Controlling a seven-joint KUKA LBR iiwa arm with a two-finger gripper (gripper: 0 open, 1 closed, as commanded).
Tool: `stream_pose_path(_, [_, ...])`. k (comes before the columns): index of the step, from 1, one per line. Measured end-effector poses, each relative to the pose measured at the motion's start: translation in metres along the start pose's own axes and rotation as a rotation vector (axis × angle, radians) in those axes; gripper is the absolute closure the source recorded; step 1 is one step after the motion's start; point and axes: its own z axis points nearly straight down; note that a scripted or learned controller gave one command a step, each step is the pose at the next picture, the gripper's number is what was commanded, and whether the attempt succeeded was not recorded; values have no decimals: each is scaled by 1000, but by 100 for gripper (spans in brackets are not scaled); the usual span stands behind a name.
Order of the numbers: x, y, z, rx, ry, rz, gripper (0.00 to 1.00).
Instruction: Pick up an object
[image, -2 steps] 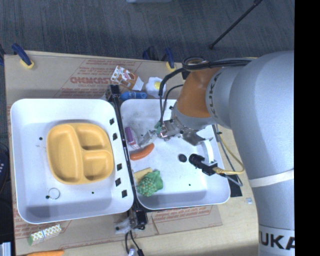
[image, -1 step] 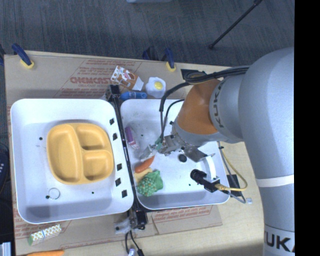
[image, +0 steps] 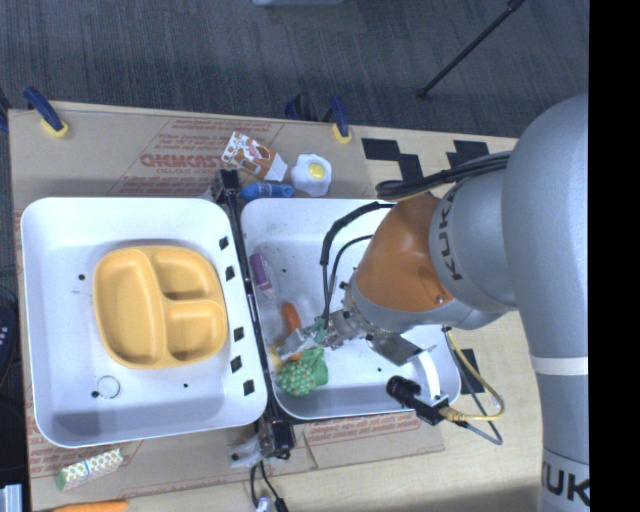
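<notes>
Green toy (image: 302, 372) lies just below-left of our gripper (image: 322, 335), an orange piece (image: 290, 318) at its upper left. We cannot tell the gripper's state. We should centre over one item before descending, avoiding the bin wall (image: 258, 330).

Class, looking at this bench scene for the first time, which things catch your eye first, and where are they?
The bulky grey arm with its orange band reaches over the right white bin. A yellow divided plastic tray sits in the left white bin. Near the gripper lies a green bumpy toy.
</notes>
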Motion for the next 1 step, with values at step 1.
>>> stream_pose_path(1, [0, 1, -10, 1, 0, -6, 100])
